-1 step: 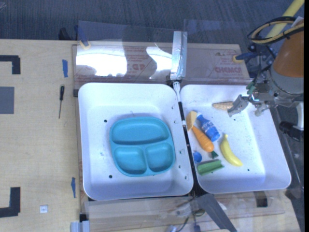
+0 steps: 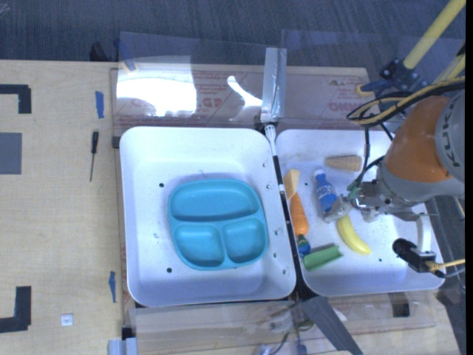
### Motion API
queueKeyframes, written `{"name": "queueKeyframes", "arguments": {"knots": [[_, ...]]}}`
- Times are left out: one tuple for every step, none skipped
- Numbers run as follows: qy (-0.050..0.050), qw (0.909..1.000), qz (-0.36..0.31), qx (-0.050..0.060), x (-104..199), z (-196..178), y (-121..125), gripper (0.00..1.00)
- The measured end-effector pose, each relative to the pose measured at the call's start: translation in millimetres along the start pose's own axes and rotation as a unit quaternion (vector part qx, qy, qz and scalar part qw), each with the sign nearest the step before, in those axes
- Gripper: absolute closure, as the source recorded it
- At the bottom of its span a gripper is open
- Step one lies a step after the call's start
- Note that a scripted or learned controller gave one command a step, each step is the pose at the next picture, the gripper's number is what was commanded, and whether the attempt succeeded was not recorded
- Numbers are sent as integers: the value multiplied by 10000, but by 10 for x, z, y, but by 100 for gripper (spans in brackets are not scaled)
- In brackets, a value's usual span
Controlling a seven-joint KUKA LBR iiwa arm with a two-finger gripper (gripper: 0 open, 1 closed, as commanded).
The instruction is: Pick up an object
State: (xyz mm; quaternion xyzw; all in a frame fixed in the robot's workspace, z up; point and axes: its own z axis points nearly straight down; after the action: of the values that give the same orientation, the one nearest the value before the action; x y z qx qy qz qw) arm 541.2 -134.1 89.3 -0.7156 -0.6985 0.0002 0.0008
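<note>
Two shallow white plastic bins [image 2: 140,198] sit on a pale wood-grain tabletop [image 2: 52,220]. A sky-blue three-compartment plastic tray [image 2: 216,222] is plain, unpatterned. The curved yellow banana [image 2: 352,236], long orange carrot [image 2: 298,214], green block [image 2: 322,257], blue-labelled small bottle [image 2: 324,191] and tan bread-like wedge [image 2: 343,163] are each one colour. The grey arm's wrist band [image 2: 414,150] is orange.

Left bin [image 2: 140,220] filled by blue tray [image 2: 216,222], right bin [image 2: 384,272] crowded along left side

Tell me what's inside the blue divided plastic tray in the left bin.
The blue divided plastic tray shows three compartments, one long and two smaller, all showing just bare blue plastic. The tray sits in the left white bin; whatever lies beneath the tray is covered by it.
</note>
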Motion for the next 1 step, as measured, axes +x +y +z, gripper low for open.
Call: {"name": "queueKeyframes", "arguments": {"knots": [[-2,10000,15,4,-11,-67,6,100]]}}
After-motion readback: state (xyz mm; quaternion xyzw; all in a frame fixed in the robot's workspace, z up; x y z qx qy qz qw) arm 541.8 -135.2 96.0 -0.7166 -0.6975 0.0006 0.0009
